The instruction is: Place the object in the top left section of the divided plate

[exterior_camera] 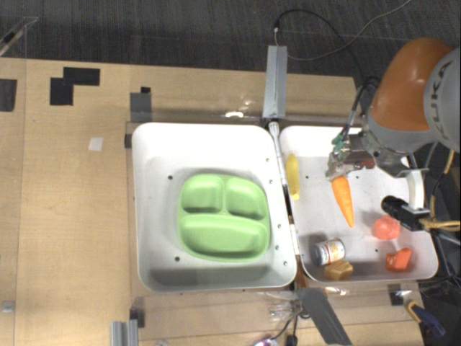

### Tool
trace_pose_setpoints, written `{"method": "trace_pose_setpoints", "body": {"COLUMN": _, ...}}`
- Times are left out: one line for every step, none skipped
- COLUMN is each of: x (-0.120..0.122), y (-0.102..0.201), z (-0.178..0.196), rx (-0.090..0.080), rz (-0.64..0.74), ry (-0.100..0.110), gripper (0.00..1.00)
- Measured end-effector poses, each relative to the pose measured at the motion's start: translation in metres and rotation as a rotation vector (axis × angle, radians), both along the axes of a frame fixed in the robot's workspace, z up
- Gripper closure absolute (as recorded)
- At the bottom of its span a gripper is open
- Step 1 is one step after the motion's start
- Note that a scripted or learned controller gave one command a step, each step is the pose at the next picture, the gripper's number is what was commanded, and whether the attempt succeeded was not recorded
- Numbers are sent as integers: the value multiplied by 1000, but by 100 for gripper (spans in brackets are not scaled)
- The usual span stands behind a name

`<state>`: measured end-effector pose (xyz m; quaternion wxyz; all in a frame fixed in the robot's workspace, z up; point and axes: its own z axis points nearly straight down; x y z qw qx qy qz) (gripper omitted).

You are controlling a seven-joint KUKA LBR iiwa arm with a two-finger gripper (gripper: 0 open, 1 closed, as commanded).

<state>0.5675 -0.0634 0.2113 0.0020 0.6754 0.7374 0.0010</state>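
Underneath, tan bench [65, 215], two white bins [151, 193]

My arm [414, 85] was grey with an orange band. Both bins [155, 207] were white. The divided plate [223, 216] was pale green. At my three o'clock lay an orange carrot [344, 200], a yellow corn cob [292, 173] and a pink fruit [387, 228].

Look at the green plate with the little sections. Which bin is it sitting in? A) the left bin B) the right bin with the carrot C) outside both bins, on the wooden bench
A: the green plate lies in the middle of the left bin, while the carrot lies in the right bin below the claw.
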Motion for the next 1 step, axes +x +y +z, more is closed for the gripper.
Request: {"method": "trace_pose_setpoints", "body": {"x": -78, "y": 51, "z": -13, "rx": 2, "rz": 27, "ry": 4, "gripper": 100}}
